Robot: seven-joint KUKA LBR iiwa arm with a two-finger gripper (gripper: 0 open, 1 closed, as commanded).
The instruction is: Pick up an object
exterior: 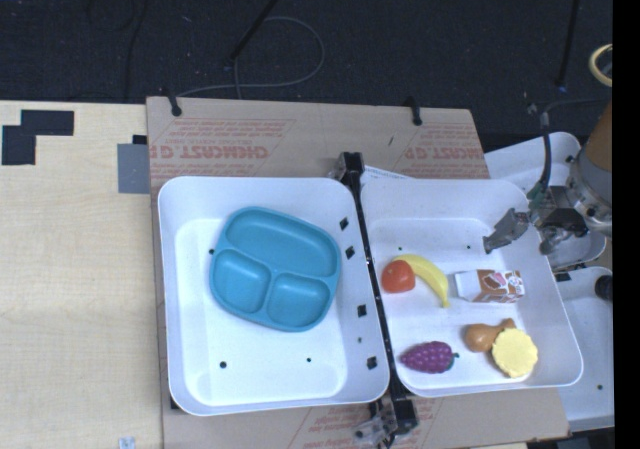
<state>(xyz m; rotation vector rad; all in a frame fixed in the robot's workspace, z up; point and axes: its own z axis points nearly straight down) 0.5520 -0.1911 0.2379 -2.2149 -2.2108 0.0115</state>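
Right now your gripper (522, 227) is hovering at the right bin's (440, 202) 2 o'clock edge, fingers spread apart and gripping nothing, one grey fingertip (500, 233) pointing toward 9 o'clock over the bin floor. Your arm (600, 152) is coming in from 3 o'clock, its orange band just showing at the frame edge.

You are looking at six small things lying in that bin. A tomato (397, 277) is sitting near the centre, touching a banana (430, 277) that is curving off toward 4 o'clock. A carton (490, 285) is lying just beside the banana at its 3 o'clock, directly below the gripper but apart from it. Grapes (428, 357) are resting at the bin's 6 o'clock. A pear (483, 336) and a yellow piece (514, 353) are touching each other at 5 o'clock.

Across the divider, the left bin (190, 367) is holding a blue tray (273, 268), tilted slightly, with three compartments.
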